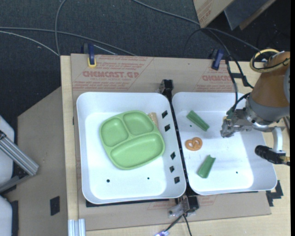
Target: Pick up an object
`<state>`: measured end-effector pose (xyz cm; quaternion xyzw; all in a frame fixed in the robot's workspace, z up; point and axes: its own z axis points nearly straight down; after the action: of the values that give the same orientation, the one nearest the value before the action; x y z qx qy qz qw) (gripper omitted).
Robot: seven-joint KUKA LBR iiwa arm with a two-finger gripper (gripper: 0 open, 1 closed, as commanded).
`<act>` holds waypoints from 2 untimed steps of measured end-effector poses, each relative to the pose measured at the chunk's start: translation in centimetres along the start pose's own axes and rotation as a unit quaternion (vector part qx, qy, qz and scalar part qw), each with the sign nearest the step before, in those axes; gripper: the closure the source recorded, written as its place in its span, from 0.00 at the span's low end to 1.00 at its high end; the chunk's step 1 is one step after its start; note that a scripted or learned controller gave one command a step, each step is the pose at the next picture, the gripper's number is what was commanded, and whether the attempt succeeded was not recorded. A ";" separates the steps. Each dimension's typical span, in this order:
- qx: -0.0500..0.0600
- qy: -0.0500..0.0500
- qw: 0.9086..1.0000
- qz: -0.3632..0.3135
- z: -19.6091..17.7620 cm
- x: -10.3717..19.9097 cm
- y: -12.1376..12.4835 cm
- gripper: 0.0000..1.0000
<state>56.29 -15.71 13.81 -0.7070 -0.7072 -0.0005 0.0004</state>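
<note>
I see the gripper [227, 130] low over the right bin [258, 184], near its far right side. I cannot tell its state. A pretzel [194, 144] lies between two green blocks [197, 120] [206, 166], untouched.

A brown board [138, 64] printed with red lettering covers the bench, held at its far edge by two blue clamps, one at the left [91, 54] and one at the right [216, 58]. A black clip [166, 86] sits at the far end of the seam between the two bins, and another fitting [185, 204] sits at the near end. Thin cables [60, 32] trail over the dark carpet [138, 23] beyond the bench. A cardboard box [209, 10] lies at the top edge. An aluminium rail [16, 152] angles in at the left.
</note>
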 end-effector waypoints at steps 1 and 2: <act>-0.001 -0.001 1.000 0.000 -4.8 0.4 -0.8 1.00; -0.002 -0.001 1.000 -0.001 -9.1 0.9 -1.0 1.00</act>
<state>55.34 -14.86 22.96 -0.7066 -0.7076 -0.0009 -0.0014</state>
